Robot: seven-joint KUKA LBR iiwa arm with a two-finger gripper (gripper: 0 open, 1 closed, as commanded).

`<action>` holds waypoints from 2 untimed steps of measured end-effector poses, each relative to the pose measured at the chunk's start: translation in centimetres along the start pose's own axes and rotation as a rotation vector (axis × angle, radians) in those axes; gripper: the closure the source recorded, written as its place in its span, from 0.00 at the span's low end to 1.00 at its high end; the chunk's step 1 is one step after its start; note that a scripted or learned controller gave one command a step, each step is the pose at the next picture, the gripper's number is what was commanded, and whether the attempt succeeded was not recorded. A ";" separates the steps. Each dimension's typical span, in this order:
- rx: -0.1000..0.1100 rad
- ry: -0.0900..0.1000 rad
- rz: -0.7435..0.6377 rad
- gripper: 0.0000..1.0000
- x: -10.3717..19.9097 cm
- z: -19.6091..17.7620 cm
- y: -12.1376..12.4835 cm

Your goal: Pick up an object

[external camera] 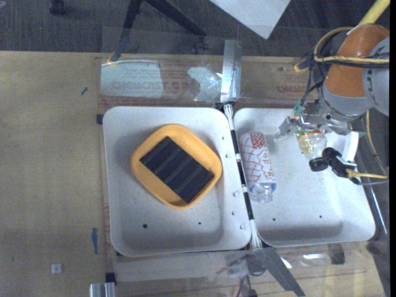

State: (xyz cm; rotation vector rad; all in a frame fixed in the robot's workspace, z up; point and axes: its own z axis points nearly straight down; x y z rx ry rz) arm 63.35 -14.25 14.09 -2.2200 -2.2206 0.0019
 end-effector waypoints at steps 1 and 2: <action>-0.006 -0.003 -0.127 0.00 -4.5 5.5 1.9; -0.009 -0.005 -0.129 1.00 -4.5 4.4 2.0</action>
